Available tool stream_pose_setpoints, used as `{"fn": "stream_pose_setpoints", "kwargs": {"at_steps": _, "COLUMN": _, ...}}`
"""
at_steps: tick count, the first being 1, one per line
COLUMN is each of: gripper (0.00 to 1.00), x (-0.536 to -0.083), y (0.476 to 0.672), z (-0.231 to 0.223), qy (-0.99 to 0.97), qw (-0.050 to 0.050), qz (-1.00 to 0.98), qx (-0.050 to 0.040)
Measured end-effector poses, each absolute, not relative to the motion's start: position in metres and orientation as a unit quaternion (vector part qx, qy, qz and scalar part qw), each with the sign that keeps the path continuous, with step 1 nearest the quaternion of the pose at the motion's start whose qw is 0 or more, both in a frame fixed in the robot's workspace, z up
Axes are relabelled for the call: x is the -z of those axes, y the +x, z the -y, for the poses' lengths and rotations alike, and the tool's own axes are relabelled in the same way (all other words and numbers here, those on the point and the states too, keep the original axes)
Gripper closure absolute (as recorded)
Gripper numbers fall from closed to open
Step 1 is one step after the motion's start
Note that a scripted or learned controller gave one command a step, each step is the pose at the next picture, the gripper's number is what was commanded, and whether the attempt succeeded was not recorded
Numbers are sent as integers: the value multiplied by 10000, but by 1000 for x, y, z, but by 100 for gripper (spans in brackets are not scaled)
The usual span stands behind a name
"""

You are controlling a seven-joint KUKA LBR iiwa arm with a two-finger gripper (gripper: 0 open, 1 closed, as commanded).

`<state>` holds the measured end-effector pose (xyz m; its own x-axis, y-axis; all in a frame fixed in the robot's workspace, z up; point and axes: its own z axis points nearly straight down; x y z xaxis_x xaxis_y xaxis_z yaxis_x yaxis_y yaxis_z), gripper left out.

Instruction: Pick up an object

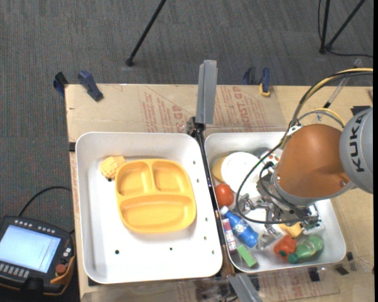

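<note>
Pick pending: gripper (283, 222) low in the right bin (337, 226), over the clutter.

Nearest candidates: orange toy (283, 246) and green bottle (308, 247), just toward the near rim from the tool; blue bottle (240, 228) to its left, long axis diagonal, with a red ball (224, 195) beyond it. Gripper state: can't tell (wrist and cables hide the tip), nothing visibly held. White disc (242, 168) further back. Yellow tray (155, 194) sits well off in the left bin (91, 219).
</note>
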<state>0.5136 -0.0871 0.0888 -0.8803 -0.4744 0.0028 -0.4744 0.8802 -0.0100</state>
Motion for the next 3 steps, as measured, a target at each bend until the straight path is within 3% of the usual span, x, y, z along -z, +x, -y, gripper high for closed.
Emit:
{"fn": "stream_pose_setpoints", "kwargs": {"at_steps": 1, "gripper": 0, "x": -88, "y": 596, "z": 124, "qy": 3765, "qw": -16, "qz": 9264, "qx": 13}}
{"fn": "stream_pose_setpoints", "kwargs": {"at_steps": 2, "gripper": 0, "x": -87, "y": 529, "z": 206, "qy": 3530, "qw": -24, "qz": 9356, "qx": 69}}
{"fn": "stream_pose_setpoints", "kwargs": {"at_steps": 3, "gripper": 0, "x": -88, "y": 499, "z": 144, "qy": 4494, "qw": -17, "qz": 8933, "qx": 13}}
